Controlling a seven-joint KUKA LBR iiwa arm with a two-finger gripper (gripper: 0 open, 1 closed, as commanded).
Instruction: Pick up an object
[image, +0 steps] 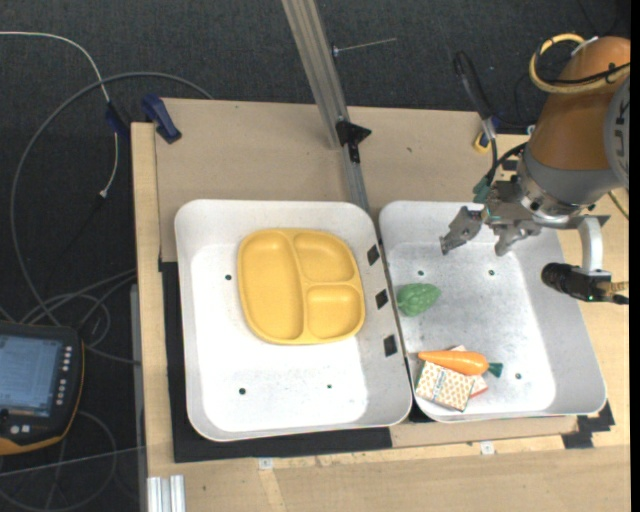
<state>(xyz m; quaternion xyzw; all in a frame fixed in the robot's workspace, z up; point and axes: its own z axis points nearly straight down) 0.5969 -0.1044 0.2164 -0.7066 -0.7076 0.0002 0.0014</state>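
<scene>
- Bench (270, 130): tan wooden top bearing 2 shallow white bins side by side on a dark mat.
- Left bin (200, 330): holds 1 yellow tray (300, 283) with 3 compartments, lying flat in the upper middle of the bin. All 3 compartments look bare.
- Right bin (540, 330): holds 3 objects, all in its left and lower part.
- Green leafy object (417, 297): lies on the bin floor close to the left wall, about mid-height of the bin, apart from the other 2 objects.
- Orange carrot (455, 361): lies roughly horizontal near the bin's lower edge, green end pointing right. It rests across the top edge of the small patterned packet (445, 387), touching it.
- Packet: light with an orange pattern, tilted, sitting at the lower rim of the right bin.
- Arm: enters from the right; orange band (575, 90) visible at upper right, grey wrist below it.
- Gripper (482, 234): positioned over the upper part of the right bin, above and to the right of the green leafy object and well apart from the carrot and packet.
- Jaws: the 2 fingers (458, 232) are spread with a visible gap between them, released, nothing between them.
- Off-bench: a handheld control pendant (35, 385) on the floor at lower left, with loose cables (60, 200) above it.
</scene>
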